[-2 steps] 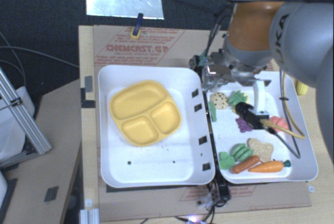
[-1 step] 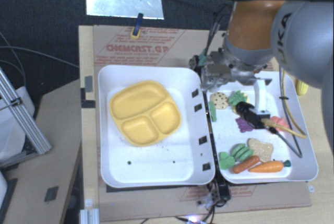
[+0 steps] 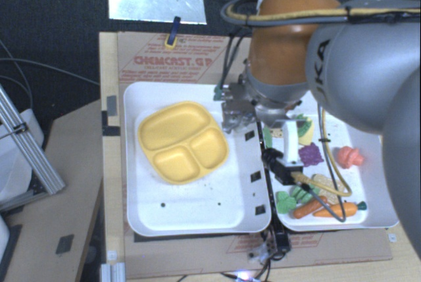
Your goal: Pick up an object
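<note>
Arm (image 3: pixel 368 44) loomed nearest, above right bin (image 3: pixel 378 211) | jaws' state could not be told | carrot (image 3: pixel 329 210) judged best approached squarely, clear of neighbouring toys.

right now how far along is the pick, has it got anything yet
Done: the arm is over the right bin, its wrist above the toy pile. In hand: nothing visible; the gripper's fingers are hidden under the wrist. The purple grapes, pink toy and carrots all lie in the bin. The yellow tray sits in the left bin. Left: grip and lift.
</note>
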Robot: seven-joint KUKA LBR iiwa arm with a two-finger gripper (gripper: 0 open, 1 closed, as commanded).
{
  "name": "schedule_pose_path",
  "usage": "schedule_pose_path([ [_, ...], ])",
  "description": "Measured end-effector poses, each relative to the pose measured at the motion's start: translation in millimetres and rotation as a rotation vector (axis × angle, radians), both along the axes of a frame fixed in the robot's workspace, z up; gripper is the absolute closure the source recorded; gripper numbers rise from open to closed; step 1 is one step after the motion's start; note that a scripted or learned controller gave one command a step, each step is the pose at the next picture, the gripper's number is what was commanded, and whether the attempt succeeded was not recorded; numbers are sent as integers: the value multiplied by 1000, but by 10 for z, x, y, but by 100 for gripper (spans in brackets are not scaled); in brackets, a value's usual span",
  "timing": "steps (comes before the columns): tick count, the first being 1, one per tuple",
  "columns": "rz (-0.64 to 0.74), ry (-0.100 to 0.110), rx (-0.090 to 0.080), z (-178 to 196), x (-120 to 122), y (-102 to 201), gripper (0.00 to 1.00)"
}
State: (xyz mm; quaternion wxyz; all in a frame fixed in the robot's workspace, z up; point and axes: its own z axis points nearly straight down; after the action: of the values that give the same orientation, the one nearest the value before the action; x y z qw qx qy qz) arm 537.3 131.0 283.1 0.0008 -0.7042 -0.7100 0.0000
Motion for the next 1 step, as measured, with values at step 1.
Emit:
schedule_pose_path([
  [1,-10,0,-2,-181,-74,-302,100],
])
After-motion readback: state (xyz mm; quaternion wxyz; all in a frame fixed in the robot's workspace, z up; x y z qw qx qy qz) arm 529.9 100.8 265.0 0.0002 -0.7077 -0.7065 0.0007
